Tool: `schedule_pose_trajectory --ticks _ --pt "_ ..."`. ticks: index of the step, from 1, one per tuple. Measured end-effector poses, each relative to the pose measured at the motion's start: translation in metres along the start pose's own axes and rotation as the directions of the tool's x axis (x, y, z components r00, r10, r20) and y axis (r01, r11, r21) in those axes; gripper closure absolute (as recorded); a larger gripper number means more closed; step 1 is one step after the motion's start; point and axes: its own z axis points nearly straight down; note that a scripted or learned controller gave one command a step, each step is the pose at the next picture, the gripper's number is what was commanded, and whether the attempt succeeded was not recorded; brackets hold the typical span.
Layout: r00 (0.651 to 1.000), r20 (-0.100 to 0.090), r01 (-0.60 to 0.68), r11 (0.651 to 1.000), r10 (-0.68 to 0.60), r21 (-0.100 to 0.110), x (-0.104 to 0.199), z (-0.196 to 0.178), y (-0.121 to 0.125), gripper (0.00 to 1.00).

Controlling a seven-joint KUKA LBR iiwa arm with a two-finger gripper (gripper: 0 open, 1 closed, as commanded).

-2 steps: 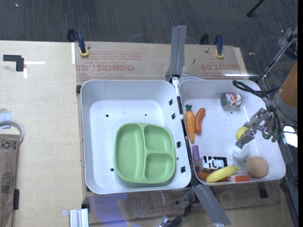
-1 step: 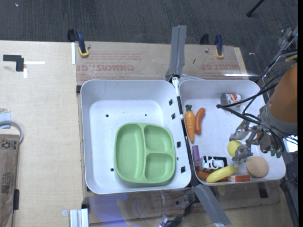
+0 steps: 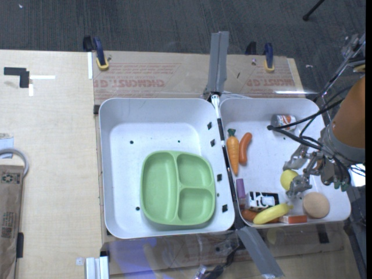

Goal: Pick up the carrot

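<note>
Bottom of the right bin (image 3: 340,214): banana (image 3: 271,214). Far up-left of it lies the carrot (image 3: 232,150) (by the wall), not picked yet. Gripper (image 3: 299,176) hangs above the banana, near a lemon (image 3: 288,179); its grip I cannot tell.

Red printed lettering runs across the cardboard sheet (image 3: 197,77) at twelve o'clock behind the two bins; it appears upside down and cannot be made out for certain. The brown paper bag (image 3: 10,205) at nine o'clock carries a dark recycling sign and lines of print too small to read. The small black box (image 3: 263,200) at about four o'clock in the right bin (image 3: 273,112) bears white markings, too blurred to read.
</note>
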Motion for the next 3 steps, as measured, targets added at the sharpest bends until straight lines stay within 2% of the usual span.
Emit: schedule_pose_trajectory --ticks 2,3 --pt "1.000 0.008 -0.006 1.000 0.006 -0.003 -0.004 -0.019 0.001 1.00" --pt "0.901 -0.004 0.434 0.901 -0.434 -0.002 0.000 0.013 0.014 1.00"
